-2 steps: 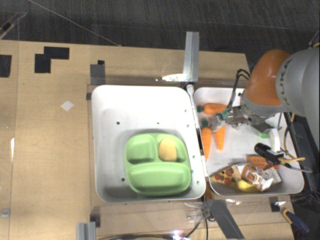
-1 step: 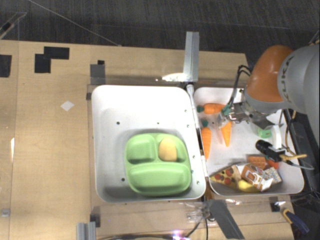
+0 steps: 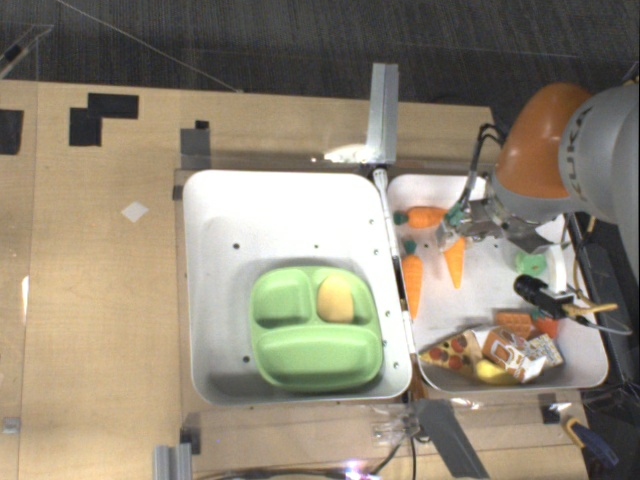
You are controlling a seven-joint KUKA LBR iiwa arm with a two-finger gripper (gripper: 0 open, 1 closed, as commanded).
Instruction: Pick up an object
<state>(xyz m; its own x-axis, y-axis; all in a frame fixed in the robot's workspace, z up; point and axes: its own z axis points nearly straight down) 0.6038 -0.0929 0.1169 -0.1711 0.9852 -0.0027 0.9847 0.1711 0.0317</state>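
My gripper [image 3: 458, 226] hangs over the upper part of the right bin [image 3: 590, 363], at the end of the grey arm with its orange band. Directly under it an orange carrot [image 3: 454, 261] points downward, its wide end touching the gripper's tip; I cannot see whether it is gripped. A second carrot [image 3: 425, 217] with a green top lies just left of the gripper. A third carrot [image 3: 411, 284] lies along the bin's left wall.
The right bin's front holds a pizza slice [image 3: 449, 352], a printed box [image 3: 514, 352], a yellow piece [image 3: 488, 371] and a red item [image 3: 516, 320]; a small green object [image 3: 532, 263] sits at right. The left bin [image 3: 215, 218] holds a green divided plate [image 3: 300, 353] with a yellow fruit [image 3: 337, 298].
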